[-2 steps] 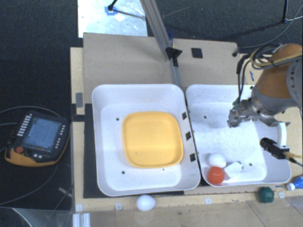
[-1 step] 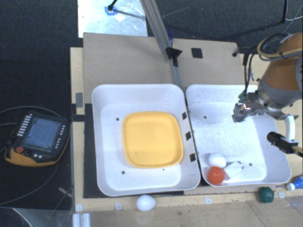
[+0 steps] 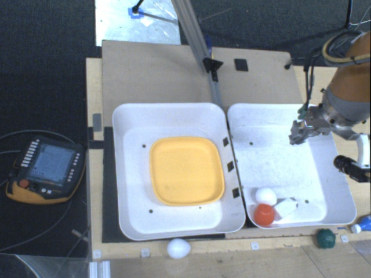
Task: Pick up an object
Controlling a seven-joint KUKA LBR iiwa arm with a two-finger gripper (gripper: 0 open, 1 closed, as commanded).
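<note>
Hovering over the far part of the right bin (image 3: 324,155), the gripper (image 3: 298,133) sat well clear of anything you could have picked; how its jaws stood you could not have told at that size.

Largest first: the left bin (image 3: 124,155) lay well off to the gripper's left, carrying a yellow plate (image 3: 187,170) flat in its middle. That plate was the farthest candidate, with the ridge between the bins (image 3: 229,155) in the way.

The nearer candidates were a small cluster in the right bin's near-left corner, toward the camera from the gripper and slightly left: a white ball (image 3: 266,196), a red ball (image 3: 264,214) touching it, and a white piece (image 3: 287,206) just beside them, its long axis running slantwise. You would have judged these the likeliest target.

Open floor lay between gripper and cluster, but the corner walls crowded the balls on two sides, leaving little finger room.
</note>
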